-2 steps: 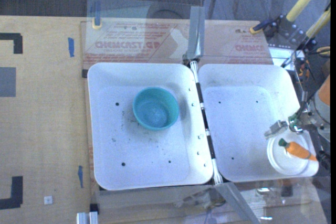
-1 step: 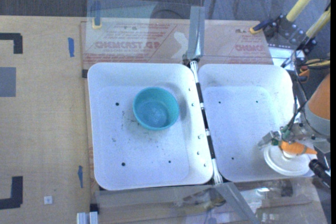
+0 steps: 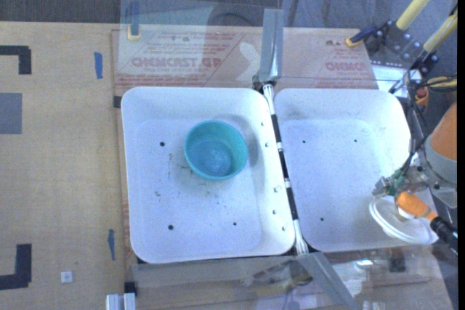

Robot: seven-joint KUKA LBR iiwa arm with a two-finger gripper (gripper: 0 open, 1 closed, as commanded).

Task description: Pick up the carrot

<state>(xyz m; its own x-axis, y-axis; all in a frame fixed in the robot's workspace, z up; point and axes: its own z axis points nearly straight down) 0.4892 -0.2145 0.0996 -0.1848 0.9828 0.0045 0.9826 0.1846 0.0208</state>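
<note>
Where the arm enters at the right bin's (image 3: pixel 341 178) far edge, the end effector (image 3: pixel 396 189) sits low; grip state cannot be told. Carrot (image 3: pixel 413 205) lies just beside it, on a white plate (image 3: pixel 396 225). Teal bowl (image 3: pixel 215 149) well apart, in the other bin (image 3: pixel 145 178).

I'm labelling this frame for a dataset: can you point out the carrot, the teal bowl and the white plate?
carrot (image 3: pixel 411 205): camera view, on its orange body.
teal bowl (image 3: pixel 215 149): camera view, on its inside bottom.
white plate (image 3: pixel 396 226): camera view, on its rim below the carrot.
</note>
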